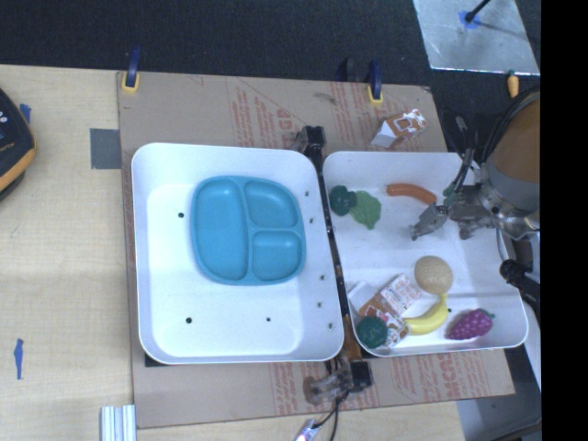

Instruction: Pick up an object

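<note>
My gripper point(445, 230) hangs over the right part of the right bin point(487, 274), open, with nothing between its fingers. An orange sausage point(411, 191) lies just up and left of it. A green leafy piece point(367, 209) and a dark green one point(342, 199) sit at the bin's left. Below the gripper lie a beige round object point(433, 272), a banana point(428, 320), purple grapes point(469, 323), a brown-and-white packet point(390, 301) and a dark green ball point(372, 332).
The left bin point(165, 283) holds a blue divided plate point(248, 229). A small carton point(399, 128) lies on the cardboard behind the right bin. A black and yellow device point(11, 145) sits at the far left edge.
</note>
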Controlling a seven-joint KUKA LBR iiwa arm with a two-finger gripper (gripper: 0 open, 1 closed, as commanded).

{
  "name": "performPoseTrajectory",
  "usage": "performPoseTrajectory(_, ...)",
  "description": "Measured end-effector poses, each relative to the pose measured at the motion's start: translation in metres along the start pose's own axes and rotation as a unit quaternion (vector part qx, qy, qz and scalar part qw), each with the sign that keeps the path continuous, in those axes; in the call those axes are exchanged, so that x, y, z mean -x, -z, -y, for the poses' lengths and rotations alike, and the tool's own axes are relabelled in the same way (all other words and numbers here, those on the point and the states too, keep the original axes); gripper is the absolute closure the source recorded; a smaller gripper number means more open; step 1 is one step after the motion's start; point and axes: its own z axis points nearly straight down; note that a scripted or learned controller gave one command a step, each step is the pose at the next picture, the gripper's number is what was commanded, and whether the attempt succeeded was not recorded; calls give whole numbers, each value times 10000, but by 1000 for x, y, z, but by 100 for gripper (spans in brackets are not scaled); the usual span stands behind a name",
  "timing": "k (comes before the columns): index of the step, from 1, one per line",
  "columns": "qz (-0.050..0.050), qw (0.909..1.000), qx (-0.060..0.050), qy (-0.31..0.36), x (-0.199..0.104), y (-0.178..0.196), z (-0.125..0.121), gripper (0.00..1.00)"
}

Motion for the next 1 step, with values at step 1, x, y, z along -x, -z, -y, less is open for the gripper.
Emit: performPoseTrajectory(1,-3,10000,-8,8,9,-52,32,0)
